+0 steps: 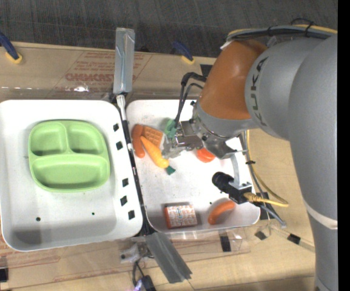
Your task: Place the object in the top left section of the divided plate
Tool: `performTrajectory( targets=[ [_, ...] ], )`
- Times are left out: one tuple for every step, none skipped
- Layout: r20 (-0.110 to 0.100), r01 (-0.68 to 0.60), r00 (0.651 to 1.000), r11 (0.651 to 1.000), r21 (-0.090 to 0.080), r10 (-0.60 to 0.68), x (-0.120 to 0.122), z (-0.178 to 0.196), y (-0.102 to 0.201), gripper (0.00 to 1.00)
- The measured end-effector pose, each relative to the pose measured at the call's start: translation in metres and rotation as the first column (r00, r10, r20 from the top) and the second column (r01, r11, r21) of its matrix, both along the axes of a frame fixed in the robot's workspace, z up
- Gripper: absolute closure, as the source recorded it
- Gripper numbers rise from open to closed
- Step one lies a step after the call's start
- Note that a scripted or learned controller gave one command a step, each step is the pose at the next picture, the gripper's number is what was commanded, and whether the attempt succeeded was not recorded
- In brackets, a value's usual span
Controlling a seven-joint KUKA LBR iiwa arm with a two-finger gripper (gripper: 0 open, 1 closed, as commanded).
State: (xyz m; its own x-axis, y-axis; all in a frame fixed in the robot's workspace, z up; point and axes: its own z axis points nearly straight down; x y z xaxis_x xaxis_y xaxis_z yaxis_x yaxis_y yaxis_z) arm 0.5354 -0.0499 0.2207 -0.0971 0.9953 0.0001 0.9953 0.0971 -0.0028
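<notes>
Two white bins (17, 235) on cardboard-covered bench (71, 71); gripper (173, 144) state unclear.

- "KUKA" stands in dark letters on the grey arm (296, 83), running up the casing just right of its orange band (232, 80).
- Red printing lies on the brown cardboard sheet (90, 68) under the bins, just left of the grey metal bar (124, 59); it is too faint to read.
- The small can (179, 214), well below the orange band, carries a reddish label with marks too small to make out.
</notes>
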Motion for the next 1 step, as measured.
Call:
performTrajectory(
  targets=[
    [-0.003, 0.113, 0.994, 0.994, 0.000, -0.113, -0.0591, -0.0304, 0.0232, 1.00]
  ],
)
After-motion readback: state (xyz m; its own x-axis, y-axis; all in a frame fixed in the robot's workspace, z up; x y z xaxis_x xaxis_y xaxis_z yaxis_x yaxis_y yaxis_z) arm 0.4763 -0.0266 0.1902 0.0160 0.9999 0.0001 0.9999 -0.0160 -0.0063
